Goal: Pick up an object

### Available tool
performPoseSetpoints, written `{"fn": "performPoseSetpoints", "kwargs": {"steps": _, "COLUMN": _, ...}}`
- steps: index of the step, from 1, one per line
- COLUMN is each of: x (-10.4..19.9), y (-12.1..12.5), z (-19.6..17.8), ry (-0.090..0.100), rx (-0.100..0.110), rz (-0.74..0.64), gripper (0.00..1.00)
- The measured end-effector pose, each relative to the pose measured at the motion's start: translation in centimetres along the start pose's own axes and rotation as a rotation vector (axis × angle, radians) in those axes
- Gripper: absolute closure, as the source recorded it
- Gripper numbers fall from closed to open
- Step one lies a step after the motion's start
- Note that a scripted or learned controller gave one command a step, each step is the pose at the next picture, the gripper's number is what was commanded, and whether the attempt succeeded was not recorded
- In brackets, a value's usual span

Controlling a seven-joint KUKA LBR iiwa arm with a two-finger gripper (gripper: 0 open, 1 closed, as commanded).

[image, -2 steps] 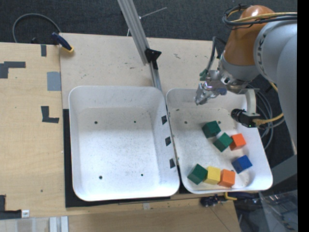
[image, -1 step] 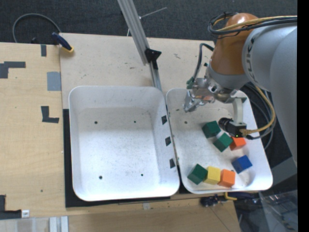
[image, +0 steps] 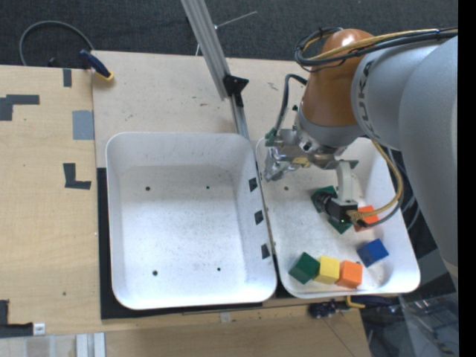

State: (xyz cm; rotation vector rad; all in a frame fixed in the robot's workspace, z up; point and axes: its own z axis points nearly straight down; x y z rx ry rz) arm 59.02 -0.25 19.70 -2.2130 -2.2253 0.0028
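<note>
Four small matte cubes, sharp-edged, lie in right shallow white plastic bin [image: 407,272]. Green cube [image: 304,267], yellow cube [image: 328,269] and orange cube [image: 349,274] form touching row along bin's near wall; row's long axis runs left-right. Blue cube [image: 372,252] sits just beside orange cube, up-right, skewed to row. Metal two-finger gripper [image: 274,163] is over same bin's far-left corner, beside rim shared with left white bin [image: 178,214], well apart from cubes. Claw state: cannot tell. Left bin's floor is speckled grey.
</note>
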Motion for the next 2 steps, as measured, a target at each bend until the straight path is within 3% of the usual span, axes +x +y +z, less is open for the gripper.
{"fn": "performPoseSetpoints", "kwargs": {"steps": 2, "x": 10.3, "y": -2.8, "z": -2.6, "ry": 0.001, "rx": -0.002, "rz": -0.003, "gripper": 1.0}}
